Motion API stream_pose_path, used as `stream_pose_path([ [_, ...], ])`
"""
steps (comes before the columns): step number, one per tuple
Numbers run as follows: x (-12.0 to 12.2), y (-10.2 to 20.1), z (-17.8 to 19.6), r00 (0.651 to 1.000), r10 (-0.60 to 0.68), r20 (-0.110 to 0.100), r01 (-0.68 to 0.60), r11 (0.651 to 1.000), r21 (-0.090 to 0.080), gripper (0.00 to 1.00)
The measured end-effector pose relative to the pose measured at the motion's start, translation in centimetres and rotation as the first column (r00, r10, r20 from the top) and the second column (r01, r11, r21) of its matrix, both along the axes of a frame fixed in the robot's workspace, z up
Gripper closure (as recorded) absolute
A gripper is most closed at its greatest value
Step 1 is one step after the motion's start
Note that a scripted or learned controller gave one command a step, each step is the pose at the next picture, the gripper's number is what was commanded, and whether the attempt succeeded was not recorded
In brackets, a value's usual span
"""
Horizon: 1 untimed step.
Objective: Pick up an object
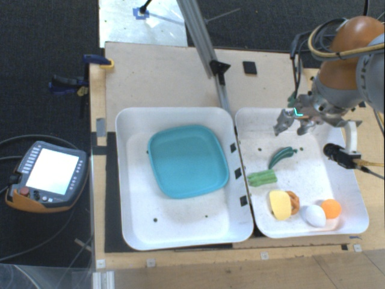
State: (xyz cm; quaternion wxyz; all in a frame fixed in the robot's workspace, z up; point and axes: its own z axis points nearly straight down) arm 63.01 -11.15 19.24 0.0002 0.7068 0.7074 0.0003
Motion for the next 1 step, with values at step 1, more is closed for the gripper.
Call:
stream_pose_path([
  [1,0.0,0.0,0.01,1.0,0.0,0.0,0.0,1.0,0.0,0.0],
])
